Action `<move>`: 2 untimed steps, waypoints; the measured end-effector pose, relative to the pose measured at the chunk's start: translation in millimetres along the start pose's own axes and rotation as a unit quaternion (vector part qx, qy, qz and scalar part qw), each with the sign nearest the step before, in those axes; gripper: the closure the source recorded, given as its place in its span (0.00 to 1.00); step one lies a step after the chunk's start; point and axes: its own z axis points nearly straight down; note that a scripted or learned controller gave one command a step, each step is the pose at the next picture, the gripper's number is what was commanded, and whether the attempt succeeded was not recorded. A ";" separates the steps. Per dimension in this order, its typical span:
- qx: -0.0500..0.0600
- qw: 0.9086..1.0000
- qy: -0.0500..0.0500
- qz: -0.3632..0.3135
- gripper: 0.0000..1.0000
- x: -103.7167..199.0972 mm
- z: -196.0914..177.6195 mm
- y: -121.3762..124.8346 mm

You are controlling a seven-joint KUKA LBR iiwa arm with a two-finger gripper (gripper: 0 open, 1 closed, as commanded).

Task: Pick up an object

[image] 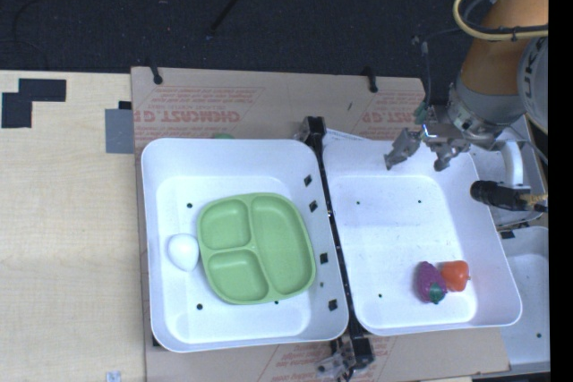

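Hovering above the far edge of the right bin (501, 300), the gripper (419, 151) has its two fingers spread apart with nothing between them. Behind it the grey wrist and orange band rise toward the upper right.

Nearest candidates lie well away from it, in the near right corner of that same bin: a purple toy (428, 281) with a green tip, touching an orange-red toy (455, 275) just beside it. Both look like small plastic play-food pieces, so probably light, rigid and somewhat slick, with rounded sides that could squirt out of a pinch. Because they touch, closing on one may nudge the other; the orange-red piece, on the outer side, seems easier to straddle across its narrow width.

Across the divider, the left bin (152, 183) holds a green sectioned plate (255, 248), flat and wide, awkward for two fingers except at the rim. A white egg-shaped object (183, 251) rests against the plate's left edge, smooth, round and likely to roll.
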 end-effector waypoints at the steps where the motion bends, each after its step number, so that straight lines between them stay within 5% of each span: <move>1: -0.007 1.000 -0.001 -0.001 0.00 -0.1 -8.9 2.6; 2: -0.005 1.000 -0.001 -0.001 0.00 -7.9 49.5 -0.8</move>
